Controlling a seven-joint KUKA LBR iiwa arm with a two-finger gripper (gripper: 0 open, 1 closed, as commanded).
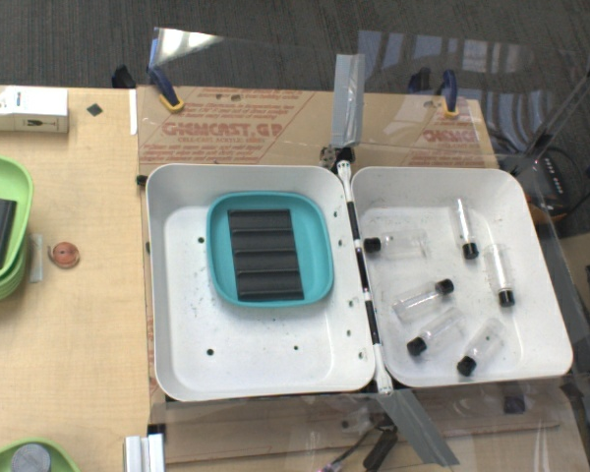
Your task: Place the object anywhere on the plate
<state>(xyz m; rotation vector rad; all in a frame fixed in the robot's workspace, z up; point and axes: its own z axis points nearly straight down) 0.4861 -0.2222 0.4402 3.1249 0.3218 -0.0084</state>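
The task is judged to be at its start: nothing has yet been laid on the teal plate (270, 250), a rounded-square dish with a dark ribbed insert, set at about 12 o'clock in the left bin (177, 352). Six clear vials (425, 298) with black caps, smooth and cylindrical, are scattered in the right bin (531, 362), well apart from the plate. Next, one vial must be picked; being round and glossy, it may roll. The pincer's state cannot be told.
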